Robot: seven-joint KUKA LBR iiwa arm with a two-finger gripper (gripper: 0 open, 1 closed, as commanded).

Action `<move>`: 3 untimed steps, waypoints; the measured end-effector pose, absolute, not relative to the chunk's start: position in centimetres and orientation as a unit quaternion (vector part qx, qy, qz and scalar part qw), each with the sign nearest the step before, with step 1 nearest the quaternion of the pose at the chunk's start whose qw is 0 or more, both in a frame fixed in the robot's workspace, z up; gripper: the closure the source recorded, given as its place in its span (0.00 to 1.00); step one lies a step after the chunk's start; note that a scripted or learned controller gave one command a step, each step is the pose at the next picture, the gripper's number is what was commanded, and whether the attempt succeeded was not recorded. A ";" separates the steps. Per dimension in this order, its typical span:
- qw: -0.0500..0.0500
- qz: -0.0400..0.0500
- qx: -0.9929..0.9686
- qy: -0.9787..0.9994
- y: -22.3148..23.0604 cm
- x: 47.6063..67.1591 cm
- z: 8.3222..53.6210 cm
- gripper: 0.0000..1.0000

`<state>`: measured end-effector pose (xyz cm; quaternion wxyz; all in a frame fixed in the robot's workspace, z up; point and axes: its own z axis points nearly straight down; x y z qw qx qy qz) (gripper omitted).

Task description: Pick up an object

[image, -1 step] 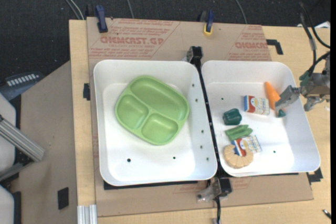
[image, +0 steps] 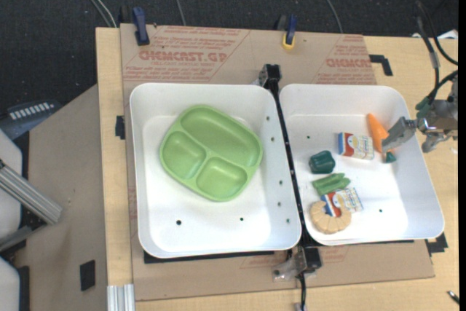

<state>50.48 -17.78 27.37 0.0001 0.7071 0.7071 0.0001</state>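
Farthest from the hand, the left bin [image: 145, 178] carries a green divided plate [image: 211, 153], lying flat and well apart from anything the hand could reach at this moment. Across the divider, the right bin [image: 415, 218] holds the small things: a dark green block [image: 322, 161], a green pod-shaped piece [image: 331, 182] just below it, a small printed packet [image: 344, 201] resting against a round cracker-coloured disc [image: 329, 218], and nearer the hand a red-and-white carton [image: 354, 145]. Closest of all is the orange carrot-like piece [image: 376, 127], which lies just beside the hand [image: 397, 136]. The hand sits low at the bin's right side, one grey finger angled toward the carrot; whether its fingers are spread or closed cannot be told, and nothing is visibly between them. As a judgement, the pick is not done: every object rests in its bin, and the grasp and lift are left.
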 end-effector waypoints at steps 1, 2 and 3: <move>-0.002 -0.001 0.707 0.707 -18.8 50.3 22.2 0.00; -0.002 -0.001 0.707 0.707 -17.9 50.4 17.5 0.00; -0.002 -0.001 0.707 0.707 -18.5 50.3 11.5 0.00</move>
